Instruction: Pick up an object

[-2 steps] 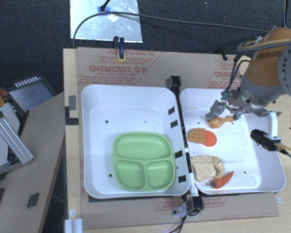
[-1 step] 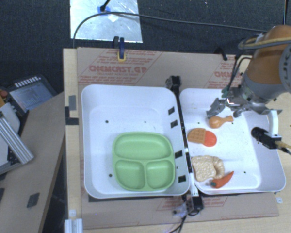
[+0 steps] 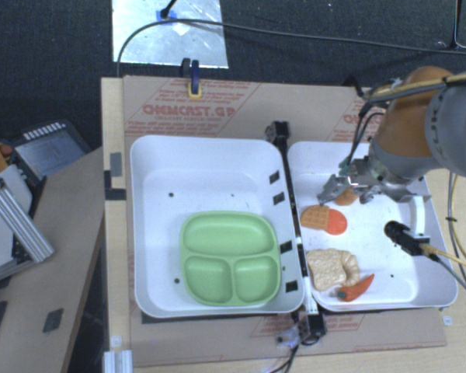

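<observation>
camera view: gripper low, just up-right of orange waffle toy; how open, cannot tell; nothing seen lifted; judged: grasp and lift not yet done.

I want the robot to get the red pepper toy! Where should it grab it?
Probably from straight above, pinching across the thin middle of the red pepper toy. It lies flat and slanted, long and narrow. Its lower end seems to touch the beige lump, so nearer the free upper end looks safer.
</observation>
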{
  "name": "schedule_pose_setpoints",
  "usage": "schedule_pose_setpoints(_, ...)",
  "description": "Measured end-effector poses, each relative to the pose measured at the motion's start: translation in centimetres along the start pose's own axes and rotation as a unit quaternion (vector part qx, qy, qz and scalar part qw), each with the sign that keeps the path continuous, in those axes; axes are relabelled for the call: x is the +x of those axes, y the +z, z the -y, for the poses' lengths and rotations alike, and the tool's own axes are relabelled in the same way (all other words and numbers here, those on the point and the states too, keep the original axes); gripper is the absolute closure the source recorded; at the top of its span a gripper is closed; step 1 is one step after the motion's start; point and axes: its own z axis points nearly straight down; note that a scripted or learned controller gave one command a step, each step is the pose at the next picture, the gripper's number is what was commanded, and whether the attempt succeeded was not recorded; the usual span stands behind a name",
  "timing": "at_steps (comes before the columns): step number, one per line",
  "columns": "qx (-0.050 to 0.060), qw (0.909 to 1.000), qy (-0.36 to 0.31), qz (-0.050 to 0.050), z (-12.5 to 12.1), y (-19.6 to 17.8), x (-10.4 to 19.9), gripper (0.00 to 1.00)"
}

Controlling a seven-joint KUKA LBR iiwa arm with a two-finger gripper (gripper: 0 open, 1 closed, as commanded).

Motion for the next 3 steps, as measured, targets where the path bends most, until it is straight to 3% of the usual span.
schedule_pose_setpoints(1,-0.004,1.0000,0.000,0.001,-0.2,4.9,0.0,0.00)
schedule_pose_setpoints(2,-0.004,1.0000,0.000,0.001,-0.2,3.8,0.0,1.00)
schedule_pose_setpoints(3,-0.006,1.0000,-0.001,0.001,-0.4,-2.7,0.1,1.00)
